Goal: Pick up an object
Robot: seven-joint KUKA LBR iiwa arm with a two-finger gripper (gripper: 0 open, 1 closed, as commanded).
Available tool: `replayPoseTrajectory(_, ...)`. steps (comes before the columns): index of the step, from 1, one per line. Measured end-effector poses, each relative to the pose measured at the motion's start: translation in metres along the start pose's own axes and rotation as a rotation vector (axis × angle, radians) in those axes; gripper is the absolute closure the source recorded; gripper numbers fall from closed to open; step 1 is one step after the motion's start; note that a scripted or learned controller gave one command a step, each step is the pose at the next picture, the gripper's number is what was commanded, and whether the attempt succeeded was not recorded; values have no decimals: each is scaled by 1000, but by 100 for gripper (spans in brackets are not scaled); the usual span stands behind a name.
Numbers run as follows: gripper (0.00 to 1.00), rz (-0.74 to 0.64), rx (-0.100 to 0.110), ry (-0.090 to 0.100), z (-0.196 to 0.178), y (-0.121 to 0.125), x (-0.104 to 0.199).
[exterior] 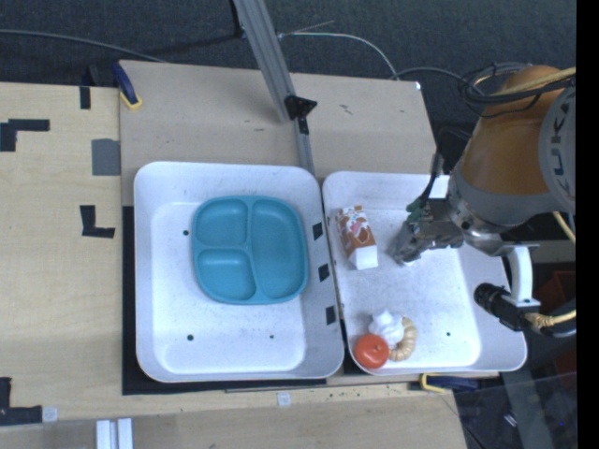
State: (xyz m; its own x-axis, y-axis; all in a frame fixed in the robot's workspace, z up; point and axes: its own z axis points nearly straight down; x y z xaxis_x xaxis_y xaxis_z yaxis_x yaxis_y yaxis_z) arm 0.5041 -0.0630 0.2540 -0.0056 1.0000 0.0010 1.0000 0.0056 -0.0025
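In the right bin [468, 344] a small carton with a brown and red label [357, 236] lies near the left wall. At the bin's front edge sits a toy with a white top, an orange-red ball and a tan curved piece [386, 340]. My gripper [410, 248] hangs low over the middle of the right bin, just right of the carton and apart from it. I see nothing between its fingers.
The left bin [159, 344] holds a teal divided plate [251, 250]. A grey metal pole [267, 45] slants in from the top toward the seam between the bins. The arm's orange and grey body [515, 166] covers the right bin's far right corner.
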Motion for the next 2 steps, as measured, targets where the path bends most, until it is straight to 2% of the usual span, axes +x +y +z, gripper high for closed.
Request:
replayPoseTrajectory(1, 100, -2, 1, 1, 11, 3, 60)
replayPoseTrajectory(2, 100, -3, 0, 1, 7, -6, 117)
